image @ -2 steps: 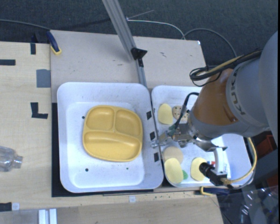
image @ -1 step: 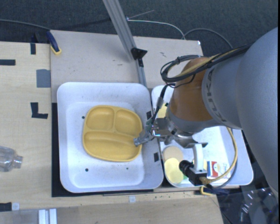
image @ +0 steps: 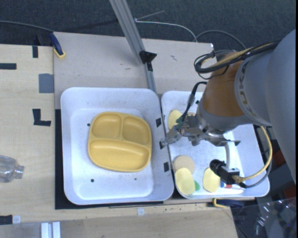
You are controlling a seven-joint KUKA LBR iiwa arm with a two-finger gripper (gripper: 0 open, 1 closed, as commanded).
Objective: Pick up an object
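Camera view: we are looking down on two white bins, and the gripper (image: 181, 129) is hanging over the left part of the right bin (image: 248, 133); whether it is open or closed, we cannot tell. A pale yellow object (image: 174, 117) is lying just beside it, up and to the left, partly covered by the wrist. Nearer the front wall we are seeing a beige round piece (image: 183, 162), a yellow-green object (image: 186, 181) and a yellow rounded object (image: 211, 180), all smooth and plastic-looking, none clearly elongated. In the left bin (image: 74, 133) a glossy yellow divided tray (image: 120, 141) is sitting well apart. We are judging the pale one nearest.
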